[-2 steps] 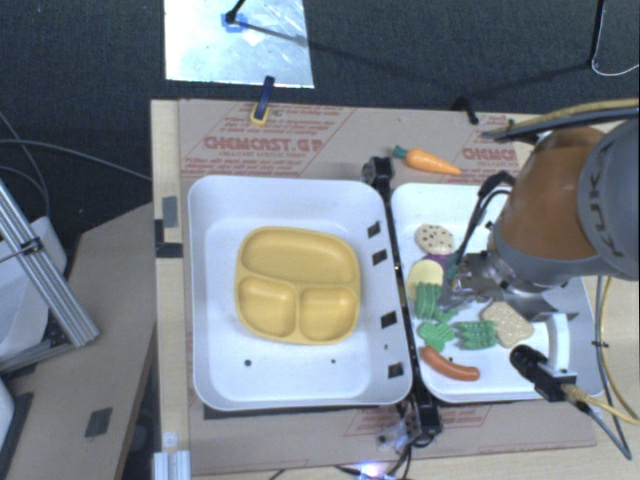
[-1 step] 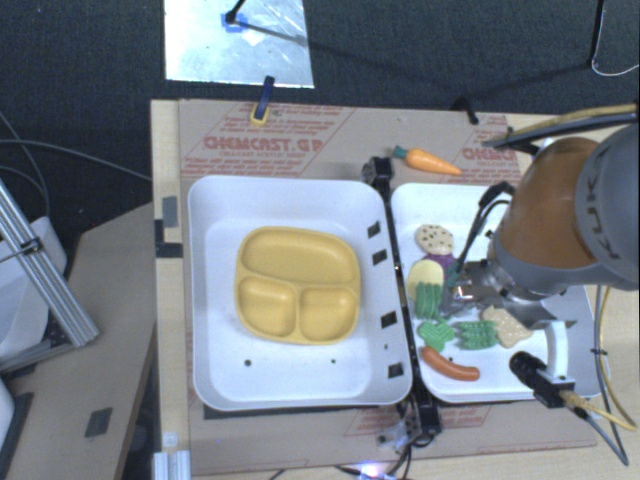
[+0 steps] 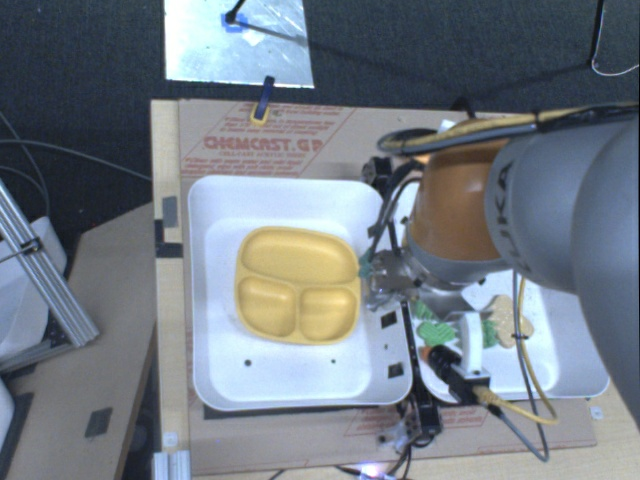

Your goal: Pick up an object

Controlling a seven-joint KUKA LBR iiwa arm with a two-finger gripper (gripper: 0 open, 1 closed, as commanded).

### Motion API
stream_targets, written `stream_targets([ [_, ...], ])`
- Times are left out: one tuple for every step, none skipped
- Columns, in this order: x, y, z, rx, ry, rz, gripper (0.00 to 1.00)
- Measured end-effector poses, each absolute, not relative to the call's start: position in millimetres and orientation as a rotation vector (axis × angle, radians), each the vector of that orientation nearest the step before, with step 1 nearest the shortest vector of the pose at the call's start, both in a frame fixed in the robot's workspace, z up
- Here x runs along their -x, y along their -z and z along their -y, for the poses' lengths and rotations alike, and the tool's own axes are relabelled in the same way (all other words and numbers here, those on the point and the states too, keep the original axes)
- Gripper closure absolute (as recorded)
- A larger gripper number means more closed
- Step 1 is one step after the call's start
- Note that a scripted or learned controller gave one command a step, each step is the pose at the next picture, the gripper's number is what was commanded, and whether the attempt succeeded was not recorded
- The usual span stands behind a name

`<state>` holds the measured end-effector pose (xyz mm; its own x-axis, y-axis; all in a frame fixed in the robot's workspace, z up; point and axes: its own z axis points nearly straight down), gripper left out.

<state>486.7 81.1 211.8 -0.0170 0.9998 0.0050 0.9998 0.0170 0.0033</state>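
Note:
A yellow three-compartment plate [image 3: 297, 284] lies flat in the left bin [image 3: 218, 200], a little right of its middle. The grey arm with its orange band reaches in from the right and covers most of the right bin [image 3: 572, 370]. My gripper [image 3: 379, 286] hangs over the divide between the two bins, right beside the plate's right edge. Under the wrist in the right bin lie a green object [image 3: 431, 325], a small orange piece [image 3: 426, 351] and a pale yellowish-green thing [image 3: 497, 324], all partly hidden by the arm and cables.
The bins rest on a cardboard sheet [image 3: 265, 140] with red print. A blue-and-yellow marker [image 3: 263, 101] lies at its far edge, with a shiny metal plate [image 3: 238, 26] beyond it. An aluminium frame [image 3: 40, 278] stands at the left.

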Motion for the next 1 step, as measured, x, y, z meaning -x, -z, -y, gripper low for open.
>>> stream_targets([
  [-487.7, -221.3, -73.3, 2.214, 0.004, 2.231, 1.0],
])
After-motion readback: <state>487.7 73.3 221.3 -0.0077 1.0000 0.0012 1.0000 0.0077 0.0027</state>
